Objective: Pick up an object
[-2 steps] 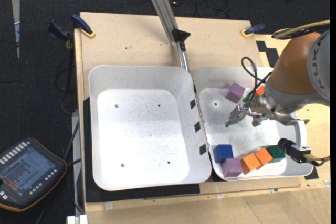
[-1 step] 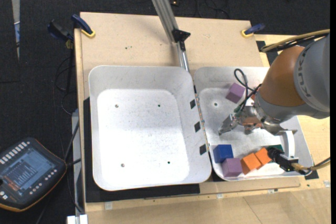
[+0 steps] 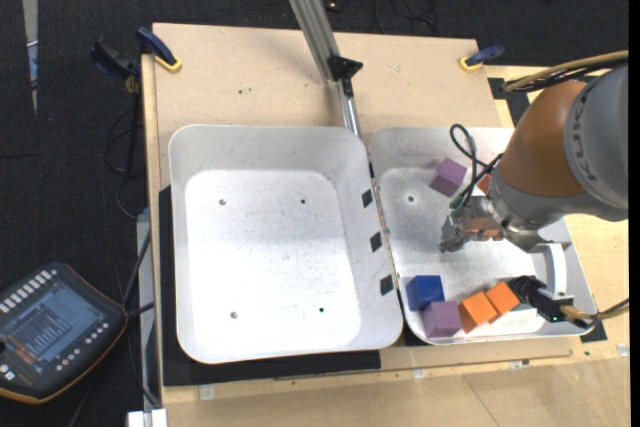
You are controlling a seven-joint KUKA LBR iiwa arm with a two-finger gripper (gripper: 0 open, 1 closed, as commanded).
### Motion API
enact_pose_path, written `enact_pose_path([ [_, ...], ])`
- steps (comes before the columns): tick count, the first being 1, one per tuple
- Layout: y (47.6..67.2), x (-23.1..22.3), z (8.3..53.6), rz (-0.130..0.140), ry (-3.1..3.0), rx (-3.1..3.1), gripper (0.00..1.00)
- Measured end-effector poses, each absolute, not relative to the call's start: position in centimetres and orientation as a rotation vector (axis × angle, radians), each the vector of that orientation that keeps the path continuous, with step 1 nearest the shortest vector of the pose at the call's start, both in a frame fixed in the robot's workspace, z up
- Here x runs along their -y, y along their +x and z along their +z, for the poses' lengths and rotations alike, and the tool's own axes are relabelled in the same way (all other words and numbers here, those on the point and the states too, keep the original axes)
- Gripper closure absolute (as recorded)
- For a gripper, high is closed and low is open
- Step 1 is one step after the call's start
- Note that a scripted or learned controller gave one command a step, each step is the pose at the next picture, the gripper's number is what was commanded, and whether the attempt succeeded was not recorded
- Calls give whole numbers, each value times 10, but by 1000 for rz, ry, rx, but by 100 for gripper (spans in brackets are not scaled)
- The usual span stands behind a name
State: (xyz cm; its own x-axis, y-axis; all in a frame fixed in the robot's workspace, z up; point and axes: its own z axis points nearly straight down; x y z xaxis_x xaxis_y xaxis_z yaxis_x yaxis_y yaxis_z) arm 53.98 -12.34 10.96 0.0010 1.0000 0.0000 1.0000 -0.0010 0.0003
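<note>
- The gripper (image 3: 455,240) was down in the right bin (image 3: 400,177), but whether it was spread or pinched couldn't be made out.
- A purple block (image 3: 449,177) sat just above it.
- A blue block (image 3: 425,291), another purple one (image 3: 442,318) and an orange block (image 3: 488,304) were lined up along the bin's front edge.
- The left bin (image 3: 190,155) sat right beside it.

No readable text anywhere; the handheld pendant (image 3: 52,330) left of the left bin (image 3: 268,240) has a lit screen, characters too small.
</note>
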Motion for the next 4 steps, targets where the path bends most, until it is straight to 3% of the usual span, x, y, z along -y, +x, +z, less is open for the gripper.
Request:
enact_pose_path([
  [3,553,131,243,5,2214,-2220,100],
  [4,549,78,231,1,2214,-2231,100],
])
